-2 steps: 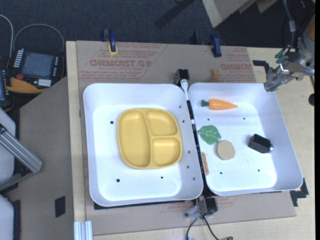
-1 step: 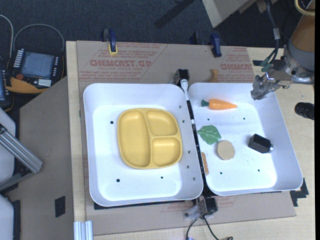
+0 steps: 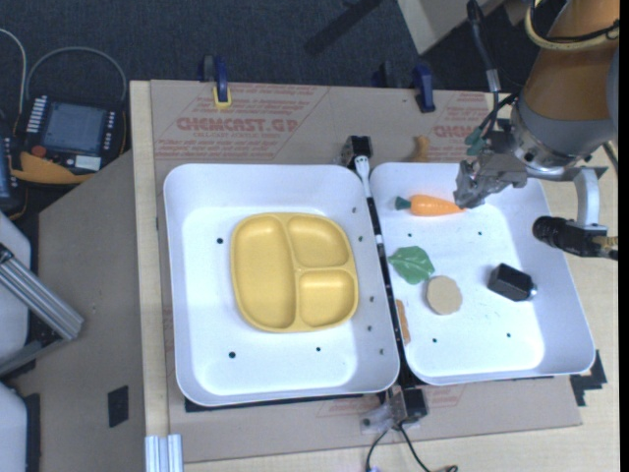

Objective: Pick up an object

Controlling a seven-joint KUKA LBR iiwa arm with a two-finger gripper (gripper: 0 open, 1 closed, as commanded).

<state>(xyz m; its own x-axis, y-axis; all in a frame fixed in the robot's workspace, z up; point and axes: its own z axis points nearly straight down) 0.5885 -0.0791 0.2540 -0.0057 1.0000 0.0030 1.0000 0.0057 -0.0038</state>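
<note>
An orange toy carrot [image 3: 432, 206] with a green top lies near the back of the right bin [image 3: 560, 347]. My gripper [image 3: 473, 193] hangs just off the carrot's right end, low over the bin floor. Nothing shows between the gripper and the carrot, and I cannot make out any contact. Closer to the front lie a green leaf-shaped piece [image 3: 411, 264], a round tan disc [image 3: 443, 296] and a small black block [image 3: 510, 281], all apart from the gripper.
The left bin [image 3: 192, 352] holds a yellow divided plate [image 3: 293, 269]. A black ridge [image 3: 374, 234] runs between the two bins. Bare white floor lies along the right bin's front. A small tan piece [image 3: 422, 147] sits on the board behind the right bin.
</note>
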